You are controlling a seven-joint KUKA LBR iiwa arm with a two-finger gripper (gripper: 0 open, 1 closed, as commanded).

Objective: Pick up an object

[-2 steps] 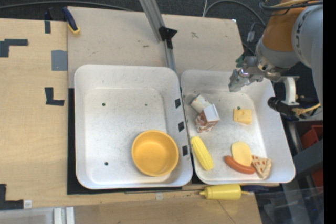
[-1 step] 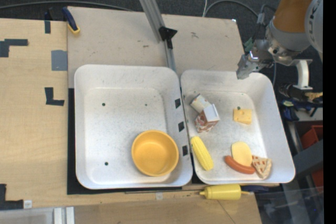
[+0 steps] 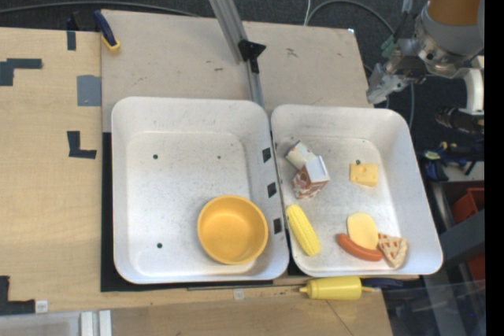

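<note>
Several small toy foods lie in the right bin [image 3: 409,169], and we judge the corn cob [image 3: 303,230] at its 7 o'clock light, stiff and best pinched across its middle, while our hand [image 3: 383,83], grip state unreadable, hovers outside at 1 o'clock.

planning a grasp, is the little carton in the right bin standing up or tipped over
Tipped over. The carton lies on its side on the right bin floor, its top end pointing toward the bin's back-left corner.
</note>
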